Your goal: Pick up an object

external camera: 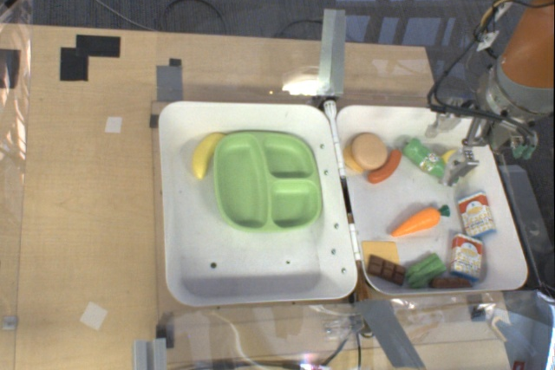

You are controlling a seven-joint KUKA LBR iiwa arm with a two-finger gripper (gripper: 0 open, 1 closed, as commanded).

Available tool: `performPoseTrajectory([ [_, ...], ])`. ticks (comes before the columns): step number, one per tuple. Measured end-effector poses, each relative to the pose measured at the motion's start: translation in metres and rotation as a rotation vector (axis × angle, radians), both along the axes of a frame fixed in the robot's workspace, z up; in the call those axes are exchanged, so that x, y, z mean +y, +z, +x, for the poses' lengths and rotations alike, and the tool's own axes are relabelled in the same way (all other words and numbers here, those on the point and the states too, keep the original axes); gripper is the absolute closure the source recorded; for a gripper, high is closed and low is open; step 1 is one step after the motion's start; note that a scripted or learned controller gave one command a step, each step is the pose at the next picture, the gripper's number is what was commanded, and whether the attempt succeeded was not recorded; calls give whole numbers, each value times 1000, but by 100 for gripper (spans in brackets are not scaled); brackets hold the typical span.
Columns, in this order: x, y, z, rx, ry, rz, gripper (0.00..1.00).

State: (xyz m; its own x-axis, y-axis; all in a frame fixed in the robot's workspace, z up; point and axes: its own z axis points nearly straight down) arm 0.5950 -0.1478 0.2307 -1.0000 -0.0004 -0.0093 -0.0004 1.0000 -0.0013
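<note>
Two white bins sit side by side on my bench, and I see the arm (525, 56) reaching in from the right over the far corner of the right bin (512, 212). The gripper (460, 159) hangs just above that bin's floor, close beside a small green object (425, 157) — I cannot tell whether they touch. Its fingers look slightly apart with nothing between them, so I read it as open and holding nothing.

The right bin carries the pickable things: a round bun (368, 152) by the dividing wall, a red sausage (385, 168) touching it, a carrot (418, 222) near the middle, two small cartons (474, 214) along the right side, and along the near edge a slice of yellow cheese (381, 251), a chocolate bar (386, 270) and a dark green vegetable (424, 270).

The left bin (186, 264) holds a green divided plate (264, 179) with a banana (205, 154) lying against its left rim — well apart from the gripper.
</note>
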Motion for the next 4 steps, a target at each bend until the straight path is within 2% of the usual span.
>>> performPoseTrajectory([
  [1, 16, -122, -45, 12, -3, 3, 0],
  [2, 68, -140, -24, -7, 36, 1, 0],
  [3, 44, -141, 31, -6, -103, 1, 0],
  [4, 35, -141, -16, -5, -142, 2, 0],
])
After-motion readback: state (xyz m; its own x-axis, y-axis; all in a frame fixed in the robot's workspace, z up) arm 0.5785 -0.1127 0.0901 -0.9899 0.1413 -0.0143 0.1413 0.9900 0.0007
